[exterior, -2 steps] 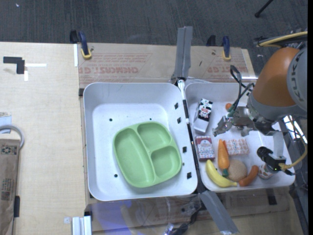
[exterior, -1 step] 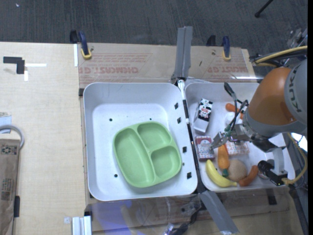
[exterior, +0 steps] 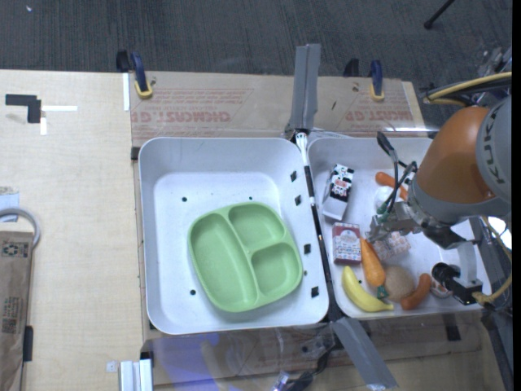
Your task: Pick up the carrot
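One carrot [exterior: 372,264] lies in the right bin [exterior: 326,149], banana [exterior: 361,293] at its seven o'clock; the gripper [exterior: 383,228] hovers at its twelve o'clock, grip state unclear.

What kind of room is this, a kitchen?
Probably not a kitchen, more likely a robot lab. A robot arm reaches over two white bins on a bench, cardboard is clamped down behind them, and the carrot and banana look like toy food.
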You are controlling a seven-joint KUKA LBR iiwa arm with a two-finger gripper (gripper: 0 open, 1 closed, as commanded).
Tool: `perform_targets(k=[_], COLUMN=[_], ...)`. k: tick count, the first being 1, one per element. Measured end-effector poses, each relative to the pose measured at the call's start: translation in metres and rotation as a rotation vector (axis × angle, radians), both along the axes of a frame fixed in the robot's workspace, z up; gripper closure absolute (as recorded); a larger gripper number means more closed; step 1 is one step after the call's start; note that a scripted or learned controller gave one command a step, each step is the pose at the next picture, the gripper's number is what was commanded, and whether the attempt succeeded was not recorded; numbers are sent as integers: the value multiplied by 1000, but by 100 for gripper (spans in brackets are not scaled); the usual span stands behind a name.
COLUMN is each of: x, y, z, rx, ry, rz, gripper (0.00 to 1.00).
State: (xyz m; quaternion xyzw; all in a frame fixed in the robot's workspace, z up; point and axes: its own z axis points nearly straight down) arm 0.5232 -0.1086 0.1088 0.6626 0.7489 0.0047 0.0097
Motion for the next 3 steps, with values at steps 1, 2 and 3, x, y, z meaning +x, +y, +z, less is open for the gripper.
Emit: perform_targets(k=[1, 2, 3], x=[0, -34, -34], y=[0, 8, 9], z=[0, -10, -2], rx=[0, -7, 0], ry=[0, -3, 3], rz=[0, 205, 203], gripper=[0, 0, 100])
